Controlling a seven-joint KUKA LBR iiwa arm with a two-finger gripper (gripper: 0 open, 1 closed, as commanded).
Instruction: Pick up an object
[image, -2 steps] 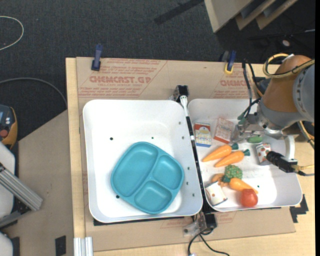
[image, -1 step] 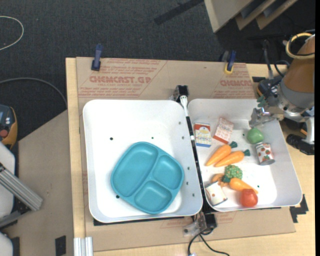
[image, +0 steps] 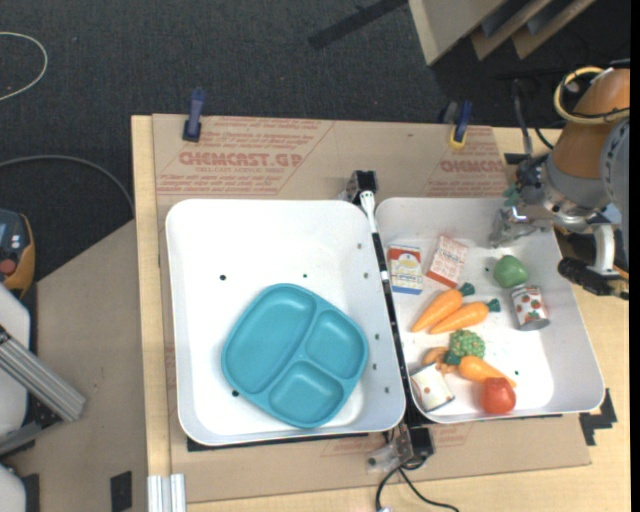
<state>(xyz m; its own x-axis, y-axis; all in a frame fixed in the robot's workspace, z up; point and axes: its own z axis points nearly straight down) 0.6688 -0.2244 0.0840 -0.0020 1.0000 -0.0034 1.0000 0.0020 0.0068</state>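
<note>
You have two white bins side by side on the bench (image: 290, 155). The left bin (image: 200, 250) holds a blue divided plate (image: 295, 352), lying toward its near half. The right bin (image: 570, 370) carries all the small things you could pick.

Your arm (image: 590, 130) comes in from the right, and the pincer (image: 512, 218) hangs over the far right part of the right bin; from this slant you cannot tell how it stands, and nothing shows in its grip.

Nearest to it is the green pepper (image: 511, 270), just on the near side of the pincer, with a small can (image: 529, 307) lying on its side just nearer still. To the left of those, two small boxes sit close together in the far part of the bin: a red and white carton (image: 405, 268) and a pink packet (image: 447, 260). Two carrots (image: 450, 312) lie touching in the middle. Nearer to you is a crowded knot: a broccoli piece (image: 465, 345), another orange piece (image: 480, 369), a red tomato (image: 498, 397) and a white cup (image: 432, 386), all touching or nearly so.

A black bar (image: 378, 255) runs along the seam between the bins. Two blue clamps (image: 193, 116) hold the far edge of the bench.
</note>
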